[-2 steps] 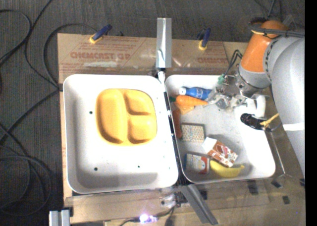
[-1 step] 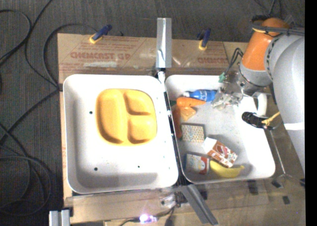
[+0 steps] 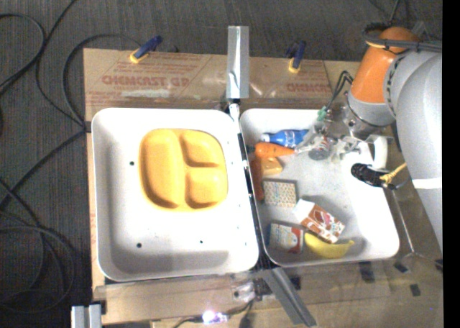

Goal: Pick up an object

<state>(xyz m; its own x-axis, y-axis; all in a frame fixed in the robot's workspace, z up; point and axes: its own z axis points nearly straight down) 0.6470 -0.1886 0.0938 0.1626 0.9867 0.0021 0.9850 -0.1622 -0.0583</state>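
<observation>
Cardboard (image 3: 172, 82) (clamped) under two white bins (image 3: 108, 175), dark carpet (image 3: 43, 32) around

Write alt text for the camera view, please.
The gripper hangs low over the right bin, near a blue bottle, a carrot, snack packets and a banana. The left bin holds a yellow divided tray.

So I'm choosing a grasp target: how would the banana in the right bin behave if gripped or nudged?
The banana is curved and smooth, so it may pivot or slip rather than roll. It looks like a light toy. It touches the red carton, which a nudge would probably shift.
</observation>
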